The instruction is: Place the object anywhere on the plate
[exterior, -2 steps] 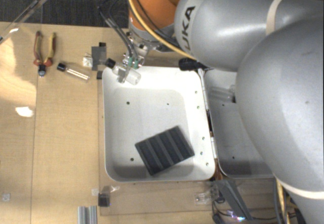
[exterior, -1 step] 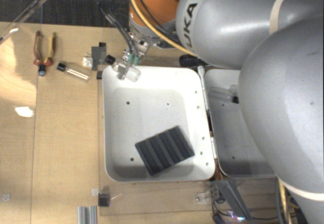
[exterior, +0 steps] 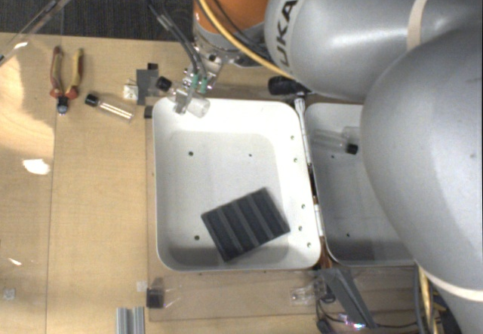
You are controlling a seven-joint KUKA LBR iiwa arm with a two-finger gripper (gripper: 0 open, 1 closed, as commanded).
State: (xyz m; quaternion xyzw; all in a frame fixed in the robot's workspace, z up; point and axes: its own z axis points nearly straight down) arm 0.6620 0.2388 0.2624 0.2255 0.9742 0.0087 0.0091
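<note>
Gripper (exterior: 192,95): over the left bin's (exterior: 170,197) far-left corner; open or closed, can't tell.
Object: dark ribbed block (exterior: 246,224), lying tilted near the left bin's near wall.
Bench: pliers (exterior: 65,76) far left.

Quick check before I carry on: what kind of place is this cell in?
Probably a robotics lab workbench, not a kitchen or factory line: a KUKA arm reaches over two white bins, with pliers and loose small parts lying on the wooden bench.
</note>
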